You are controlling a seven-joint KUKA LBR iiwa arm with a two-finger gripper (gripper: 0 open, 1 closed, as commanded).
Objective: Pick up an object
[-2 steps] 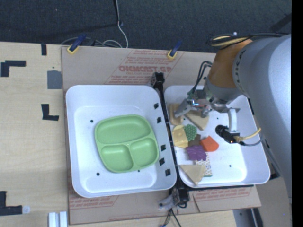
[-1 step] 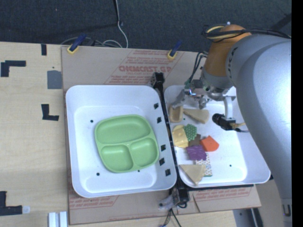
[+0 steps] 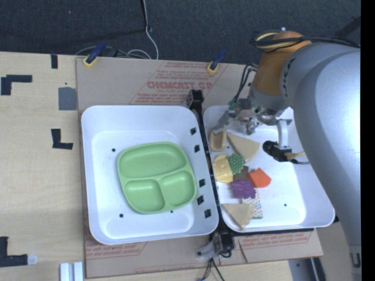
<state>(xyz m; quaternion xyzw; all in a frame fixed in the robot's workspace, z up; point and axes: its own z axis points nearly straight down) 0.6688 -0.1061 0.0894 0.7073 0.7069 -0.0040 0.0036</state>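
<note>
Right at the near end of the white bin [image 3: 293, 215] under the hand [image 3: 237, 122], and farthest from that hand, a pale tan wedge [image 3: 239, 213] lies flat. A small patterned piece [image 3: 256, 206] touches its side. One step closer to the hand sits a purple lump [image 3: 242, 187], with an orange piece [image 3: 260, 178] just beside it on the arm's side. Closer again, a yellow piece [image 3: 222, 170] and a green chequered piece [image 3: 236, 161] lie touching each other. These loose objects crowd together in one cluster on the side of the bin next to the neighbouring bin.

Just short of the hand lies a second pale wedge [image 3: 243, 146]. A small tan block [image 3: 218, 140] stands beside it against the bin wall. Both sit right under the hand, which hangs low over the far end of the bin. I cannot tell whether the hand is open or closed, and I see nothing gripped in it. The grey arm [image 3: 328, 98] rises behind it, bulky and close.

Off to the side of the hand, across the shared wall, the other white bin [image 3: 99, 122] holds a green divided plate [image 3: 157, 177] lying flat near its middle, well apart from the hand.

Beyond the hand, a cardboard sheet [image 3: 170, 84] runs under both bins on the tabletop [image 3: 35, 174]. Two blue clamps [image 3: 94, 56] hold its far edge.
</note>
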